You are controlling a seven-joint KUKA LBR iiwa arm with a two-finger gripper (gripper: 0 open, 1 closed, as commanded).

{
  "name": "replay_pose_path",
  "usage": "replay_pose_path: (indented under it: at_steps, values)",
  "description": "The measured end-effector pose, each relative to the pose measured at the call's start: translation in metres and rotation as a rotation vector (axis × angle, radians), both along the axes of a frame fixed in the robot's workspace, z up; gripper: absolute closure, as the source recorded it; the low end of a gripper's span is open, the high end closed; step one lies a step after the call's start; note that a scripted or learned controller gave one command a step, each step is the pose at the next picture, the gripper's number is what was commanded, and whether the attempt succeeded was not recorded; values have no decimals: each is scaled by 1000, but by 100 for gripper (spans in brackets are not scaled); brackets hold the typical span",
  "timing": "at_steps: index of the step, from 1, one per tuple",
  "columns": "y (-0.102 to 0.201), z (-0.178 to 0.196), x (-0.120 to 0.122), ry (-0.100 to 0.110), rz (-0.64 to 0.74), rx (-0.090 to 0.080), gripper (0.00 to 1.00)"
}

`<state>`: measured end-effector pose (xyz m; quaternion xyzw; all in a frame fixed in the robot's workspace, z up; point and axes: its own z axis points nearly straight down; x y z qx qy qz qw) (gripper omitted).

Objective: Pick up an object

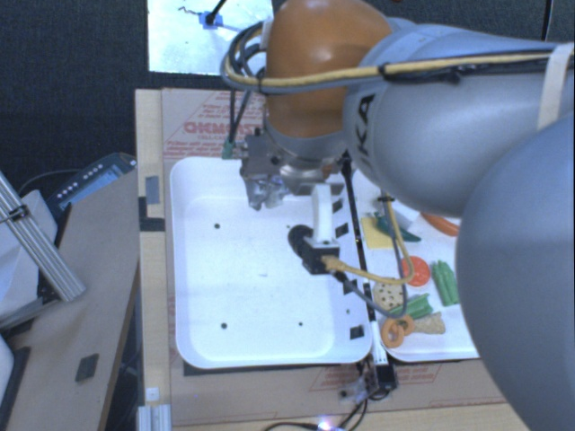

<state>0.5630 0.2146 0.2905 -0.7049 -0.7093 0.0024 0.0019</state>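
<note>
My gripper [265, 192] hangs over the far part of the left white bin [207, 330], close to its back wall. The toy food lies in the right bin [449, 348], partly hidden by the arm: a yellow piece [377, 233], a red-orange slice [416, 270], a green pepper [444, 282], a speckled tan cracker [388, 296], an orange ring [393, 331] and an orange carrot-like piece [441, 225]. None of them is near the gripper.
The big grey arm covers the upper right of the scene and most of the right bin. Cardboard [193, 124] lies under the bins. A grey side table [81, 268] with metal rails stands at the left.
</note>
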Motion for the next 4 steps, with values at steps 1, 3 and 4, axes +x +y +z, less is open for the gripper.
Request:
replay_pose_path:
  at_steps: [1,3,4]
  values:
    - [-3,-13,-36,-2,-2,0,100]
    - [-1,-67,-77,-3,-7,1,100]
    - [-19,-52,-57,-8,-7,1,100]
